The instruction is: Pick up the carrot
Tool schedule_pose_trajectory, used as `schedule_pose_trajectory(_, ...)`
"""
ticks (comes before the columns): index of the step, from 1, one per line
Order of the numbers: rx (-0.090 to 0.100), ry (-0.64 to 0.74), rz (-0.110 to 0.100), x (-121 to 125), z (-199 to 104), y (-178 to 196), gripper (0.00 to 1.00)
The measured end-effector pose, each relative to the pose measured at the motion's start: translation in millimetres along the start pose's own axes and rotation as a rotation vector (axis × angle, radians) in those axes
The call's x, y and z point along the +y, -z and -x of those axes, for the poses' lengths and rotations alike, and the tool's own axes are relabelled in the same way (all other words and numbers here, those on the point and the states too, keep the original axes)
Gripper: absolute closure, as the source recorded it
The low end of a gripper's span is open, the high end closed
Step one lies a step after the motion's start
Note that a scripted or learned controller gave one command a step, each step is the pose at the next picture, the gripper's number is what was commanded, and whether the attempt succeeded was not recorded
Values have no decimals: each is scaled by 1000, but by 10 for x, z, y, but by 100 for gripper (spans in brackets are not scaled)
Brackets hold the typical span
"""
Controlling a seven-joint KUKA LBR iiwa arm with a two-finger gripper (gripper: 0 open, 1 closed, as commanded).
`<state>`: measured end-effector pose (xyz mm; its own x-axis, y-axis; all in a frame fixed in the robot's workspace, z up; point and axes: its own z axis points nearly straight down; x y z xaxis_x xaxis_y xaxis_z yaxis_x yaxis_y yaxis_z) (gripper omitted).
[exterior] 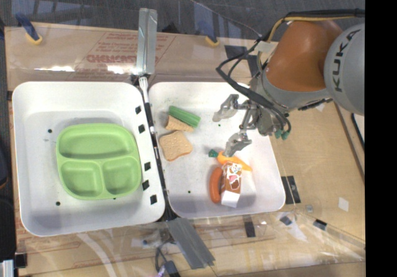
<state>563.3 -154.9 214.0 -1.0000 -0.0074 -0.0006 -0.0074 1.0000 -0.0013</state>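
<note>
- The gripper hangs over the right bin, its two fingers spread wide apart and nothing between them; one fingertip sits up near the middle of the bin, the other low, just above the carrot's leafy end.
- The arm comes in from the right, its orange band over the bin's upper right corner, with black cables looping beside the wrist.
- The carrot lies just below the lower fingertip: a short orange piece with a small green tip at its left, slanting down to the right. Much of it is hidden under a carton that rests across it.
- A hot dog lies upright along the carton's left side, touching it.
- Further left are two bread slices, and a green pickle above them, well apart from the carrot.
- The left bin holds a green tray with three compartments.
- Risks, as I judge them:
  - The carton covers most of the carrot, so a closing gripper may catch the carton's edge instead, or clamp both together.
  - Only the narrow leafy end is free; a pinch there could slip off as the arm lifts.
  - The fingers seem set roughly along the carrot's line rather than across it, so they may push it aside unless the wrist turns.
  - A low descent could knock the hot dog or press a fingertip into the bin floor.
</note>
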Motion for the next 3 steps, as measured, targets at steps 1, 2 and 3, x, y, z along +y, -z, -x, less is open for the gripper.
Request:
schedule_pose_trajectory(1, -8, 137, -1, 245, 204, -1184, 0)
schedule_pose_trajectory(2, -15, 145, -3, 263, 235, -1052, 100)
schedule_pose_trajectory(3, -5, 337, 1, 627, 471, -442, 100)
